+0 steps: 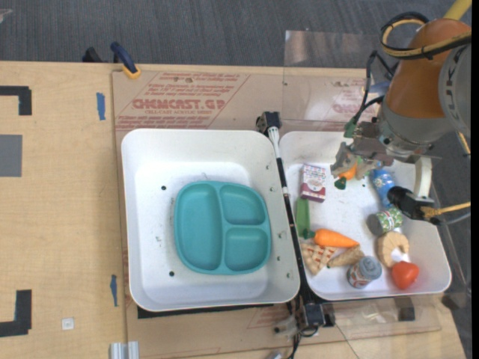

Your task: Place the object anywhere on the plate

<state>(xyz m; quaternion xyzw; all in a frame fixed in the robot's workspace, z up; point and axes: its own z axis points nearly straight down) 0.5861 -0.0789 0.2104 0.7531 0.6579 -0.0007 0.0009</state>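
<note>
Teal and three-compartmented, the plate (221, 227) sat bare in the middle of the left bin (142, 200) when I checked the overhead feed from my remote station. My arm (426, 73), grey with its orange band, reached in from the right and hung over the far end of the right bin (441, 268). Its gripper (349, 167) was above the bin's upper middle, with a small orange and green object (344, 176) at its tips; from that slanted angle I could not tell whether the fingers were apart, together or clamped on that piece.

Every other item lay in the right bin, well apart from the plate. A small white and maroon carton (313, 182) stood just left of the gripper. Below it, a green vegetable (302, 217) lay along the bin's left wall. A toy carrot (334, 238) rested near the centre, with a waffle piece (317, 257) and a tan bread-like piece (346, 257) just beneath it. A grey can (364, 272) lay near the front wall. At the right side sat a blue bottle (383, 185), a green-labelled can (386, 221), a bagel (391, 247) and a red tomato (404, 274).

Both bins rested side by side on a cardboard sheet (187, 96) laid over the bench (52, 223).
</note>
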